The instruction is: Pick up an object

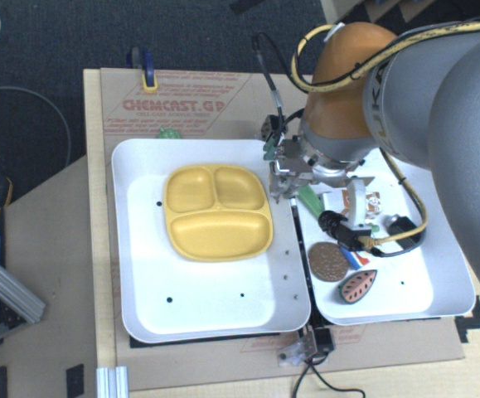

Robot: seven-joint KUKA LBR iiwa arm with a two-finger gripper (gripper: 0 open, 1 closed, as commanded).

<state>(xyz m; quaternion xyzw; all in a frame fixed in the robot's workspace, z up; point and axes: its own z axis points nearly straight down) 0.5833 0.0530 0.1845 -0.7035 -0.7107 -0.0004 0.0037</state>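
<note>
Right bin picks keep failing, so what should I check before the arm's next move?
1. Gripper load: cannot tell from this view.
2. Gripper over a target: not ok; it sits at the wall between the bins, beside the green piece, not above it.
3. Targets present in right bin: ok; the green piece, disc and oval piece lie there.
4. Disc free for a grasp: not ok; the blue item and the oval piece lie close on its right.
5. Plate out of the way: ok; it lies flat in the left bin.
</note>
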